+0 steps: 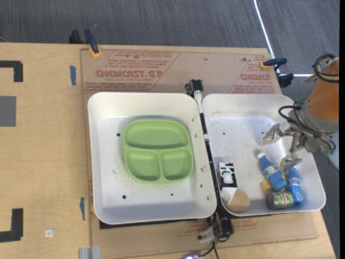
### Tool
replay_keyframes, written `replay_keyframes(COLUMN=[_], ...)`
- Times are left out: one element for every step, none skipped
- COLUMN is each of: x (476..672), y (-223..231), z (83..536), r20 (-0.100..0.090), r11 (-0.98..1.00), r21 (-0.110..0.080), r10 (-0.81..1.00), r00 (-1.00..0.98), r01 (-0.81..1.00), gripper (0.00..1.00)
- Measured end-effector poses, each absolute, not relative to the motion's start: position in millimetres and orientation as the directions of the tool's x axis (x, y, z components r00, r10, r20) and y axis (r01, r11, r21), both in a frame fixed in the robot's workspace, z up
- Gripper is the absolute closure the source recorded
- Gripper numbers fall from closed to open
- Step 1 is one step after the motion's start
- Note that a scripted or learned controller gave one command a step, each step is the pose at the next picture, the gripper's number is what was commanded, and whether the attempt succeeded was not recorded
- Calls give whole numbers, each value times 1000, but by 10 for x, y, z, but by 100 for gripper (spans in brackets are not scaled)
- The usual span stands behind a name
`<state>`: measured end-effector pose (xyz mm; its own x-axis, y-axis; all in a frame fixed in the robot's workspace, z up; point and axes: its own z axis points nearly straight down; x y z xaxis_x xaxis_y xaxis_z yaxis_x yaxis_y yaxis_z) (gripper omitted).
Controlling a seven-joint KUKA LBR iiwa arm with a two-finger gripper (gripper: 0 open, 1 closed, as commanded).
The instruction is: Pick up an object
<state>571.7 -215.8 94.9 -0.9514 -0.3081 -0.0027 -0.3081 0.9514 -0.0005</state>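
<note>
We saw a lime green divided plate (158,156) in the left white bin (102,144), and blue bottles (271,172), a green can (281,199) and a tan lump (239,200) in the right white bin (232,123). The desk (38,144) was light wood, with red print on the cardboard (161,69).

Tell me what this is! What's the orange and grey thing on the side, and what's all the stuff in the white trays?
It is a robot arm, reaching in from the right. The picture comes from one camera above the bench, looking down at a slant. At the arm's end is a gripper, a metal hand with two fingers, hanging over the right bin. Below it is a pile of small things: blue and white pieces and a green can. Near that bin's front lie a tan rounded object and a small black and white item. The left bin has a green plate with three sections. I cannot tell if the gripper has grabbed anything.
</note>
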Motion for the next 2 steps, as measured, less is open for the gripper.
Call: replay_keyframes(x=[5888,6461], y=[-1597,-1831], z=[864,907], r20=[-4,-7], r11=[995,996], r21=[1,-1], r10=[-98,-90], r00=[-995,-996], r01=[-98,-90], gripper=[0,0])
